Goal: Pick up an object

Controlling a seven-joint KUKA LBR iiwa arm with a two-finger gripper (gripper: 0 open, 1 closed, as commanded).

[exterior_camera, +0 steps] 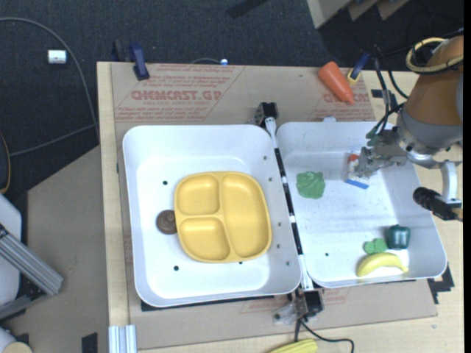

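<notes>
My gripper hangs low over the back part of the right bin, reaching in from the right. A small blue object lies on the bin floor just under and in front of it, partly covered by the gripper. A small red piece shows at the gripper's left side. A green leafy item lies to the gripper's left. Near the bin's front right corner sit a dark green pepper, a small green piece and a yellow banana.
The left bin holds a yellow divided plate with a brown disc at its left edge. An orange carrot lies on the bench behind the right bin. A blue clamp sits at the bench's back left.
</notes>
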